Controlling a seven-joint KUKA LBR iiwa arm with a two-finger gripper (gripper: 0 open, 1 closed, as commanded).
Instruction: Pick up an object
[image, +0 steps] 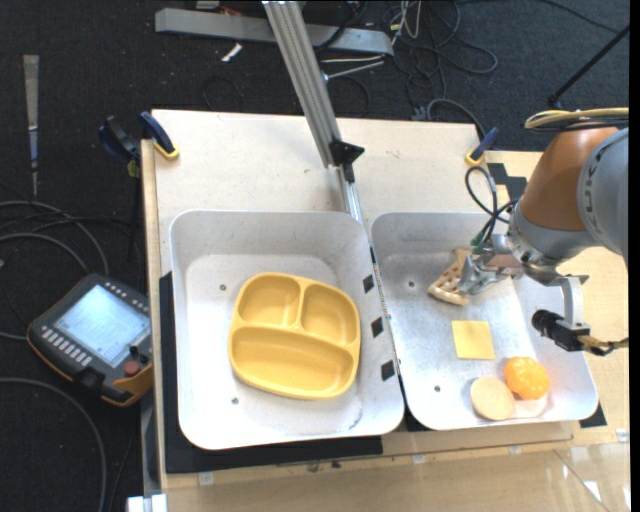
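My gripper (480, 270) is low over the back of the right bin (420, 400), at the end of the grey arm with the orange band (560, 190). Its tip meets the right edge of a tan, wedge-shaped toy pizza slice (450, 285) that lies against the bin floor. A flat yellow cheese square (473, 339) lies just in front of it. Near the front right corner sit an orange fruit (526, 377) and a pale beige round piece (491, 398), touching each other.
The left bin (200, 250) holds a yellow divided tray (296, 335). A slanted metal pole (315, 90) rises from between the bins at the back. A teach pendant (95, 335) lies off the bench to the left. Cables hang near the arm's wrist (560, 325).
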